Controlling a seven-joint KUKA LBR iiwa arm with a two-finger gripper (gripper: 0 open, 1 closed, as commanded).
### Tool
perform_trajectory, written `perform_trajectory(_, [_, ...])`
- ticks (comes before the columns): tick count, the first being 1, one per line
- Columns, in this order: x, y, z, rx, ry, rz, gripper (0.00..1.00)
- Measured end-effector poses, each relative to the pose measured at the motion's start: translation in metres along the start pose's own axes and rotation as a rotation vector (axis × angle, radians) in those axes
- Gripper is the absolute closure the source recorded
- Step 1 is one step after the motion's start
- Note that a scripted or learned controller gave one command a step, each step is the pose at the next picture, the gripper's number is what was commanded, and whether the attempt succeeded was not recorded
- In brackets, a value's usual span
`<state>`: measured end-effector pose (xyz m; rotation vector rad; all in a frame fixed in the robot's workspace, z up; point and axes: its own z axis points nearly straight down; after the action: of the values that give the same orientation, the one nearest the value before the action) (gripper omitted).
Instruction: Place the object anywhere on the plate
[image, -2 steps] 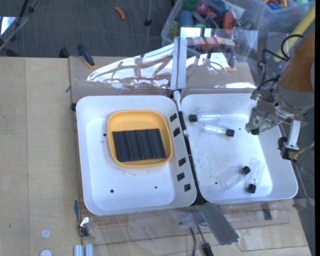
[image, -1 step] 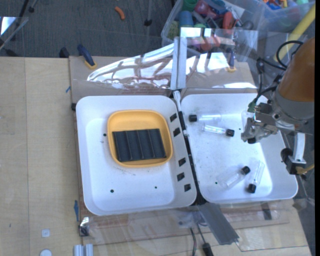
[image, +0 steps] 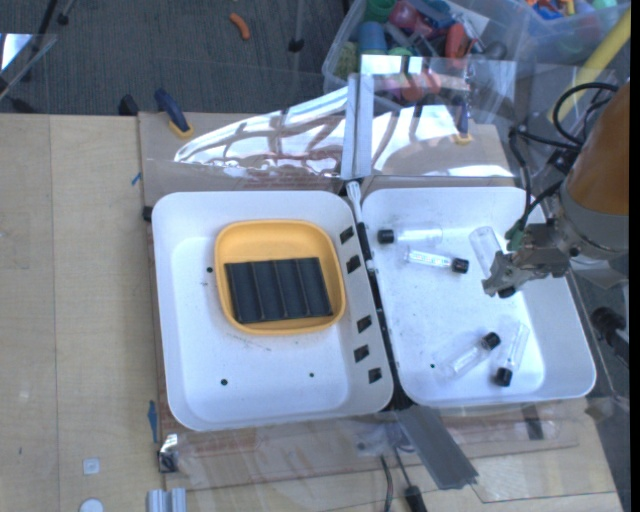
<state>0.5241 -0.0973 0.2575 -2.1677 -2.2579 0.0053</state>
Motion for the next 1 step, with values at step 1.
perform_trajectory(1, [0.0182, -0.0238, 0.0102, -0.001, -0.001, -0.325, 1.0])
